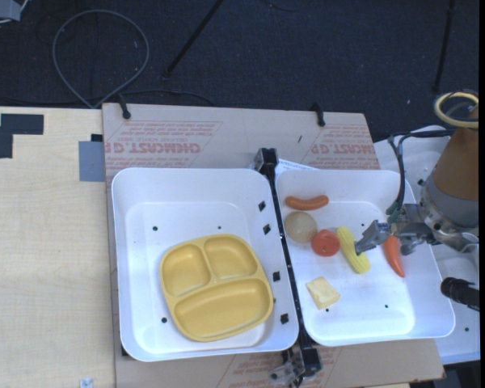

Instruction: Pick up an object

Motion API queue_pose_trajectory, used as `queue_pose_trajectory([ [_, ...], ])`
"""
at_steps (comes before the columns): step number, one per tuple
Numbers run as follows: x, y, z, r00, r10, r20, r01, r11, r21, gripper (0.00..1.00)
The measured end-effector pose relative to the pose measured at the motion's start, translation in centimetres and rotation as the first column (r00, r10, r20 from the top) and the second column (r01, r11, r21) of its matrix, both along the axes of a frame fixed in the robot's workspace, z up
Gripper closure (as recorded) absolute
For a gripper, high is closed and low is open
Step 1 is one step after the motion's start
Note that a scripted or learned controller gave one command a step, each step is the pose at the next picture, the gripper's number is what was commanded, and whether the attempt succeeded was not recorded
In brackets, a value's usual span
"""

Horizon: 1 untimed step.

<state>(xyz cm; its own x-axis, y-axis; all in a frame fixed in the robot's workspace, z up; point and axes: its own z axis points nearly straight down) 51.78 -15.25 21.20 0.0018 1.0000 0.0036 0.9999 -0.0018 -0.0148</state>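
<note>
My gripper point(390, 238) hangs over the right part of the right bin point(420, 318), open, with its grey fingers point(371, 238) spread. An orange carrot point(395, 257) lies just below the gap between them, on the bin floor. A yellow banana-like piece point(353, 250) lies touching or just beside the left finger. Further left are a red tomato point(326, 242), a beige round item point(301, 227) and a sausage point(306, 202). A pale yellow cheese block point(322, 292) sits nearer the front.
The left bin point(137, 208) holds a yellow divided plate point(217, 286). A black divider point(280, 241) runs between the bins. The grey and orange arm point(457, 176) enters from the right, with cables near it.
</note>
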Motion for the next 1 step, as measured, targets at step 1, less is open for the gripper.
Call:
queue_pose_trajectory([
  [1,0.25,-0.01,0.53,1.000,0.002,0.011,-0.002,1.000,-0.002,0.00],
])
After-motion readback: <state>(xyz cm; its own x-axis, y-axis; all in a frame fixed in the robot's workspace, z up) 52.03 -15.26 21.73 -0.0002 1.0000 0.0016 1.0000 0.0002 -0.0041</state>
